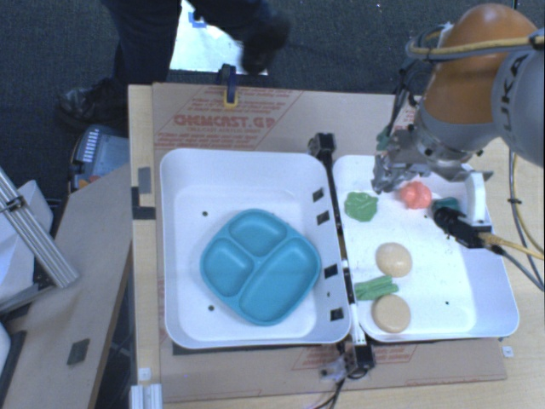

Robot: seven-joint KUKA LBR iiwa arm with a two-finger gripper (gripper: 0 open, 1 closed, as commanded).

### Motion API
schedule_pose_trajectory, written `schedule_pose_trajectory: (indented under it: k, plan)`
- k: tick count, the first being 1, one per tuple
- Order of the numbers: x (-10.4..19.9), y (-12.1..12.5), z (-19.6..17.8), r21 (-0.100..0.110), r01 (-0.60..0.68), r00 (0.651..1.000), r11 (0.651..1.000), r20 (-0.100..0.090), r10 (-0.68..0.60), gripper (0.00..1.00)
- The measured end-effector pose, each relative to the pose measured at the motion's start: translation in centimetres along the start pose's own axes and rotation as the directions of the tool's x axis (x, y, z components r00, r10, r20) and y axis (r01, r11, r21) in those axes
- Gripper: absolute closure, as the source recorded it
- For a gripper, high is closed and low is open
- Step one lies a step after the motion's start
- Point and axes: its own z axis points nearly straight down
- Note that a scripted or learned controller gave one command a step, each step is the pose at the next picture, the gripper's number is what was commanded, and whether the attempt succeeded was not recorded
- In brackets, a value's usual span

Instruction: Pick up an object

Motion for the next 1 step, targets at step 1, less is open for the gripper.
schedule_pose_trajectory:
  k: [1]
  plan:
    - [4.66, -1.05, 0.06, 0.000, 0.000, 1.000, 1.000, 0.000, 0.000, 1.00]
